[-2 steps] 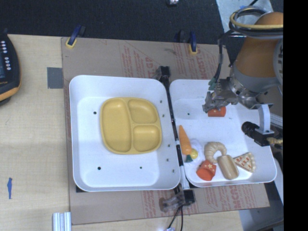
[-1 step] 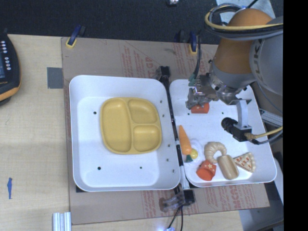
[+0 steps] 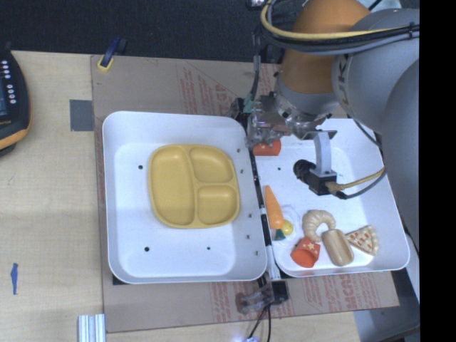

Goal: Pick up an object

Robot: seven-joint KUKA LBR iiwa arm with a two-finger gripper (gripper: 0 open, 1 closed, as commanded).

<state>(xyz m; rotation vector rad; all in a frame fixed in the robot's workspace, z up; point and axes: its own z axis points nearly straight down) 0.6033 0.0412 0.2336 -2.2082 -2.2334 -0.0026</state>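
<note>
Nearest lie 1 red strawberry point(image 3: 306, 253), 1 bread roll point(image 3: 337, 247) and 1 pizza slice point(image 3: 363, 240) in the right bin point(image 3: 388, 209). 1 carrot point(image 3: 273, 204) lies beside them, and 1 yellow tray point(image 3: 193, 185) fills the left bin point(image 3: 128, 191). Whether the gripper point(image 3: 267, 130) above 1 orange block point(image 3: 267, 147) is spread or pressed together, I cannot tell.

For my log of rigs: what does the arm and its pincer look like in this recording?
The arm is bulky and rounded, grey, with an orange band above the wrist. A yellowish cable loops around that band. The pincer is a dark metal assembly below the wrist, with thin wires nearby.
</note>
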